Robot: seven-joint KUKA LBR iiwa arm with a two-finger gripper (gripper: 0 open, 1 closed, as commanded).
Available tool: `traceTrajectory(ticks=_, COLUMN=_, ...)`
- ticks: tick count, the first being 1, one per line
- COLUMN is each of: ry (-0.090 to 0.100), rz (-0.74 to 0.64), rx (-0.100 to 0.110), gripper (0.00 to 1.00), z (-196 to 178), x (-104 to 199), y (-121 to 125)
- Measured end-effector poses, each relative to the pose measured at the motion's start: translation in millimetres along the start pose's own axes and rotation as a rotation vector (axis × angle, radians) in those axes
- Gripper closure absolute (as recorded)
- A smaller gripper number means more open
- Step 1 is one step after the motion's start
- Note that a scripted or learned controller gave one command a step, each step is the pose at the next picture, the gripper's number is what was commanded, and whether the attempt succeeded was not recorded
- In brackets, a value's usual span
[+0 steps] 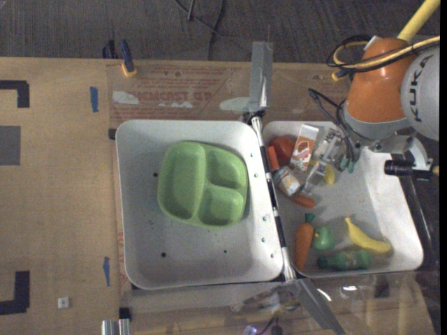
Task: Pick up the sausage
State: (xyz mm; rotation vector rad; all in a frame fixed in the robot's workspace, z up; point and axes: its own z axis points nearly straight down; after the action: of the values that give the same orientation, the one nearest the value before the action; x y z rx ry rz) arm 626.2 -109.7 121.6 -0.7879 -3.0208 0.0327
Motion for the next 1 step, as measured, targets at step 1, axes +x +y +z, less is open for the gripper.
traceTrajectory(ticks=1, ry=-0.016, rz=0.436, rx=-0.011, gripper=0.00, z=14.5, x=-30.5, y=4.5)
